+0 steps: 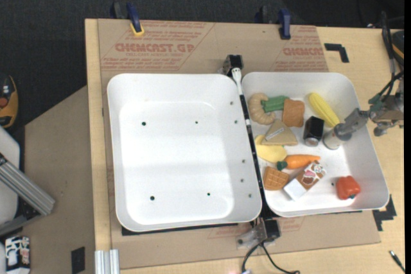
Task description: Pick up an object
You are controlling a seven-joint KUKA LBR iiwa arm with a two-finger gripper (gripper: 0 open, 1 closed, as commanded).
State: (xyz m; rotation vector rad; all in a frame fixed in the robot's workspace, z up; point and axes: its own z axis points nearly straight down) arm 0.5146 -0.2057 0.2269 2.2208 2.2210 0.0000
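grey metal gripper (334,138) sits low in the right bin (367,157), reaching in from the right edge. can't tell whether it's released or clenched, the tip is a small blurred grey lump; nothing visible between fingers. tip is just right of the black can (313,129), near or touching it, can't say which.

everything below is placed relative to the black can:
- corn (323,109) just above it, lying diagonally, close to the can's top.
- bread (293,112) just left and a bit up.
- green piece (275,103) further left of the bread, touching the croissant (259,108), which lies near the bin's left wall.
- wedge (280,133) to the left, about level with the can.
- banana (270,153) lower left, under the wedge.
- carrot (298,162) below and slightly left, lying roughly flat, green end toward the banana.
- waffle (276,178) further down-left, beside the carrot's green end.
- small box (311,175) straight below, white block (295,189) touching its lower left.
- red pepper (347,187) lower right, alone, well apart from the rest.

left bin (128,138) is well to the left of the can, the two bins meeting at a shared edge. both rest on a brown board (186,42) with blue clamps (135,17) along its far edge.
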